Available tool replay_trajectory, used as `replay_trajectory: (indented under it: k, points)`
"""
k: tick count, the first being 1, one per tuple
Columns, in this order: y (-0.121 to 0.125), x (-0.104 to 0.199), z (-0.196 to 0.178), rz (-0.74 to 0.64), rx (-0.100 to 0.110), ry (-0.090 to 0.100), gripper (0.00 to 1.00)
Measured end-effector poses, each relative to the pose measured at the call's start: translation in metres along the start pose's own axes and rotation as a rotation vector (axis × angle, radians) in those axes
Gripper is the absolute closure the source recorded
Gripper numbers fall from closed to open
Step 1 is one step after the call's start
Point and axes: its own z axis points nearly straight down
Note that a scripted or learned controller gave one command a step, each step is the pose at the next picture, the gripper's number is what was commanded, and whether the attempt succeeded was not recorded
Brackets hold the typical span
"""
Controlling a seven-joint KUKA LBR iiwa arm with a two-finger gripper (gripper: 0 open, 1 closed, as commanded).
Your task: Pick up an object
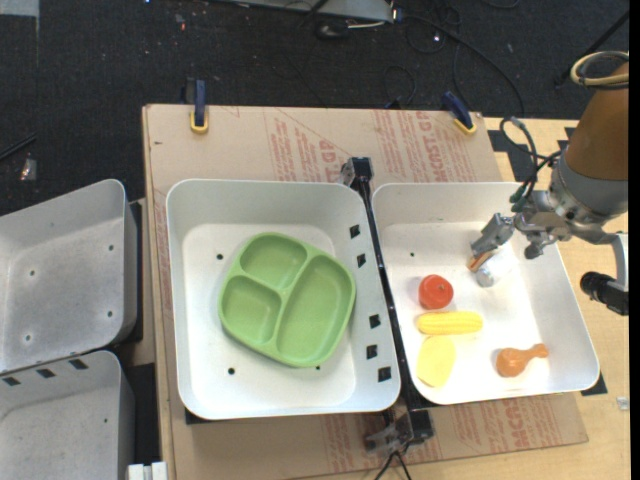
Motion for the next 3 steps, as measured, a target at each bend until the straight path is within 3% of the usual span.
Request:
replay_trajectory:
  k: [1,3]
  points:
    - [0.003,0.001,-0.009,-0.003,-0.014,-0.002,0.00]
    - [0.007,-0.003,0.091,0.000,-0.023,-0.011,0.00]
